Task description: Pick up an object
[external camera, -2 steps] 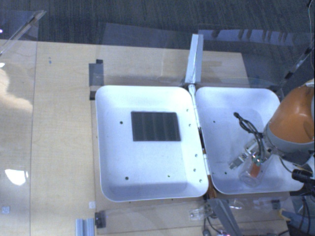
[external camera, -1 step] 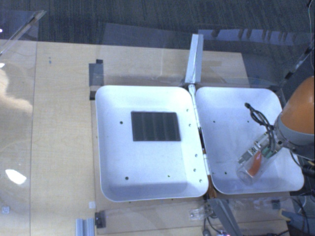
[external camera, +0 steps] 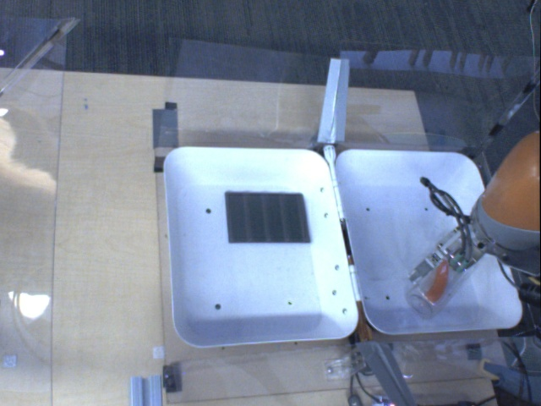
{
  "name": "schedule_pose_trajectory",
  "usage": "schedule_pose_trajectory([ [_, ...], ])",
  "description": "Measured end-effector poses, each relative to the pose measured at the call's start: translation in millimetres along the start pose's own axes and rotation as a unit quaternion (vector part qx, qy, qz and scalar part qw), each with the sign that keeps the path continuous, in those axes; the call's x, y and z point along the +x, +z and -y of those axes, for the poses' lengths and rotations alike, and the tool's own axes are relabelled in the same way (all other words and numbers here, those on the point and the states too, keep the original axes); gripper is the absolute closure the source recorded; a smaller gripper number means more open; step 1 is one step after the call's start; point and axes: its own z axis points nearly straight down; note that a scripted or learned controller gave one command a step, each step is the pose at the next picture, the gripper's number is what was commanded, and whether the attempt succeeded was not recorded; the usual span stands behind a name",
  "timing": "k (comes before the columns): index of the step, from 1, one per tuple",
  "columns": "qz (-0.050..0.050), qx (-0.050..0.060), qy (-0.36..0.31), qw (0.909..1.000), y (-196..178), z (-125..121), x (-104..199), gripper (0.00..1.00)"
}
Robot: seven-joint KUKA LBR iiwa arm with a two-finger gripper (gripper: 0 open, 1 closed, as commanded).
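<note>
Bench: I see a wooden bench [external camera: 101,252] that carries two shallow white bins side by side, with a narrow divider between them.
Left bin: the left bin [external camera: 254,311] holds a dark ribbed rectangular pad [external camera: 267,217], which lies flat a little above the middle of the bin floor.
Right bin: the right bin [external camera: 380,227] has the arm over its right edge and its near right corner.
Arm: the arm [external camera: 516,201] comes in from the right; I see the orange band and grey wrist, but most of the arm is cut off by the picture edge.
Gripper: the gripper [external camera: 433,279] is low in the near right part of the right bin. Its fingers are small and blurred for me, so I cannot tell if they are spread or pressed together.
Object: a small orange-red object [external camera: 438,289] lies at the gripper tip, near the front edge of the right bin. It seems to be inside something clear, but I cannot make this out well.
Contact: I cannot tell if the object is between the fingers or only beside them.
Cable: a dark cable [external camera: 441,198] loops above the gripper, over the bin floor.
</note>
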Motion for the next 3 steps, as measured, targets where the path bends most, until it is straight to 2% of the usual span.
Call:
schedule_pose_trajectory([
  [1,0.0,0.0,-0.127,0.9919,11.0,7.7,1.8,0.0],
  [2,0.003,-0.002,-0.149,0.9888,39.4,12.8,-26.9,0.0],
  [3,0.003,-0.002,-0.188,0.9822,39.5,-18.9,-20.6,0.0],
])
